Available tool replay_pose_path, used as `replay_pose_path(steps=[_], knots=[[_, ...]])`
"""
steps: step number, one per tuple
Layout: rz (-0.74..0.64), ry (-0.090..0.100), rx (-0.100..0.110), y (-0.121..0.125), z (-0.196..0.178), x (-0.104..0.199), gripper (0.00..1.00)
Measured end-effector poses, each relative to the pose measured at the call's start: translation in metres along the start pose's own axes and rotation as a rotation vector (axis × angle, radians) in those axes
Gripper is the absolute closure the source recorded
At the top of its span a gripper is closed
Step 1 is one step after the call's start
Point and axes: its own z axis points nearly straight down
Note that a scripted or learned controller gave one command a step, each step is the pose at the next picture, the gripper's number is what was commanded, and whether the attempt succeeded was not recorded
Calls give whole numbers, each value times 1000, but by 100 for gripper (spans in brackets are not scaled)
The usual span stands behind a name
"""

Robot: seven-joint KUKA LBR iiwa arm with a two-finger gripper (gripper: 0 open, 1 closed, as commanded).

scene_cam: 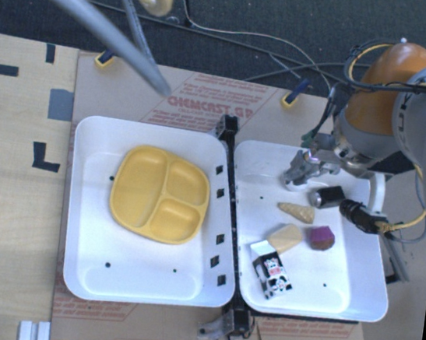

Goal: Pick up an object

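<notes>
My gripper hangs over the far part of the right bin, with nothing visible between its fingers. Just in front of it lies a tan wedge. A pale yellow block sits nearer the front, with a purple lump to its right. A small black-and-white carton lies near the bin's front left. The gripper is above and behind all of these, touching none that I can see.
The left bin holds a yellow divided plate. A black divider runs between the two bins. The arm's grey body and orange band fill the upper right.
</notes>
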Motion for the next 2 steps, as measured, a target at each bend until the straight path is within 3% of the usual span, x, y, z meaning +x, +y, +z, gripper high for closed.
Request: replay_pose_path(steps=[1, 2], knots=[[0, 0, -1, 5, -43, 0, 100], [-5, 2, 3, 16, -50, 54, 100]])
